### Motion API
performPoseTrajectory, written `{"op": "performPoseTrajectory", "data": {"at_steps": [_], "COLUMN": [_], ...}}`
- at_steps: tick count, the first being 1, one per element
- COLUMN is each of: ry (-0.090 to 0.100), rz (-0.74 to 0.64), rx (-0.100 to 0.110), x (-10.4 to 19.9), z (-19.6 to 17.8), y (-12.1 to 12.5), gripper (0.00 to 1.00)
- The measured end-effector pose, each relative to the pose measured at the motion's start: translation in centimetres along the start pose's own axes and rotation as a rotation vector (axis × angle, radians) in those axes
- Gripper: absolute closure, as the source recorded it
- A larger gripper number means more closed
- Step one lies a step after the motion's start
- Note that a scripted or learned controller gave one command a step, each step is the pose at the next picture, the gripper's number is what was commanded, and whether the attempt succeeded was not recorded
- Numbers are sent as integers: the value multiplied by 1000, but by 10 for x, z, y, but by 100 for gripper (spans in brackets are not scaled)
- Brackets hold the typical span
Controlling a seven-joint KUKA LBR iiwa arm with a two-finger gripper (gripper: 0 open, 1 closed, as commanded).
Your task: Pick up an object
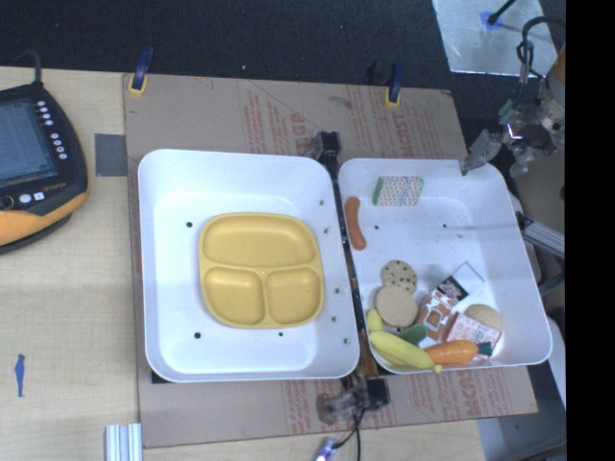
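My gripper [500, 154] hangs over the far right corner of the right bin [500, 229], with its two fingers spread and nothing between them. The bin's near end holds a heap of toy food: a yellow banana [399, 351], an orange carrot [452, 353], a round tan biscuit [396, 305], a dark-spotted cookie [398, 275], a brown and white box [440, 315] and a pale bun [483, 317]. A red sausage [356, 223] lies along the bin's left wall. A green and white packet [398, 190] rests at the far end, left of the gripper.
The left bin [163, 257] holds a yellow divided plate [261, 267]. A teach pendant [29, 161] lies on the bench at the far left. Two clamps [141, 65] [393, 83] pin the cardboard sheet at the back.
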State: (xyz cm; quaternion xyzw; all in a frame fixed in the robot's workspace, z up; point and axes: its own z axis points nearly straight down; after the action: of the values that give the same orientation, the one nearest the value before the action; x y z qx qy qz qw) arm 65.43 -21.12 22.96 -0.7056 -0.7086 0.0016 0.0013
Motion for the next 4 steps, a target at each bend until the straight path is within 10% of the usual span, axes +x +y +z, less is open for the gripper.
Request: {"op": "performPoseTrajectory", "data": {"at_steps": [2,3,4], "ry": [-1,0,0], "rz": [-1,2,-3], "rx": [-4,-5,1], "x": [55,52,61], "z": [137,136,139], "y": [-126,-54,-116], "gripper": [0,0,0]}}
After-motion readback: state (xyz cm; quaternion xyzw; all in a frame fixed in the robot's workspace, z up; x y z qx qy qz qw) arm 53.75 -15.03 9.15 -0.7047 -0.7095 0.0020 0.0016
